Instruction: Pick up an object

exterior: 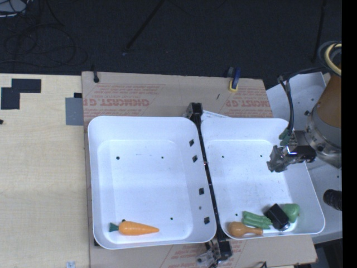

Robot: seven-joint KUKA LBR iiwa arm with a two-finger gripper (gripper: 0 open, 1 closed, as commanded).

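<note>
At the near edge of the right bin (312, 225), an orange pear-shaped toy (244, 230), a green pod-like toy (256, 220), a black block (276, 216) and a light green piece (290, 210) are lying clustered together, touching or overlapping, while a toy carrot (135, 228) is resting alone in the near corner of the left bin (95, 177). Farther back, the gripper (277, 163) is hanging over the right side of the right bin, apart from the cluster; whether the jaws are parted or holding anything cannot be told. Beyond both bins, a cardboard sheet (139, 96) is covering the desk (39, 172).
</note>
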